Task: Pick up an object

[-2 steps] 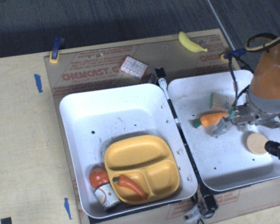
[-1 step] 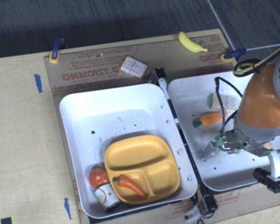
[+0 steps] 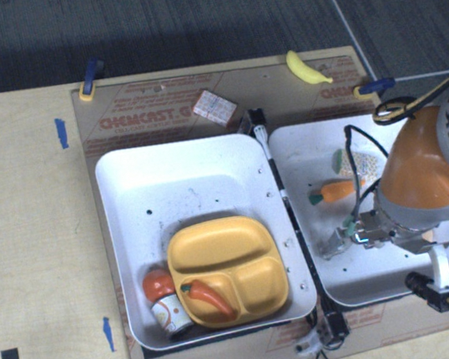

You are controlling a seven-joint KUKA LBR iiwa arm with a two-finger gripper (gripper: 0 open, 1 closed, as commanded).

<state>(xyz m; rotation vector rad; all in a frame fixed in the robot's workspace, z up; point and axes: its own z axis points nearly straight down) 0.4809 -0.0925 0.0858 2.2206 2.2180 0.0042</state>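
In the right bin [image 3: 321,146] an orange toy carrot [image 3: 336,191] lies near the middle, with a pale speckled item [image 3: 365,162] just behind it. My gripper [image 3: 338,242] hangs low over that bin's floor, a little in front of the carrot and apart from it. The arm's orange band [image 3: 422,173] covers the bin's right part. The left bin [image 3: 173,174] holds a yellow divided plate [image 3: 224,259] with a red and orange pepper [image 3: 208,297] in its front left section. A small red-capped bottle [image 3: 164,300] lies against the plate's left side.
A yellow banana [image 3: 306,67] and a small patterned card [image 3: 214,107] lie on the cardboard behind the bins. Blue clamps [image 3: 91,77] [image 3: 375,87] grip the board's back edge. Cables run along the right bin's front edge [image 3: 446,296].
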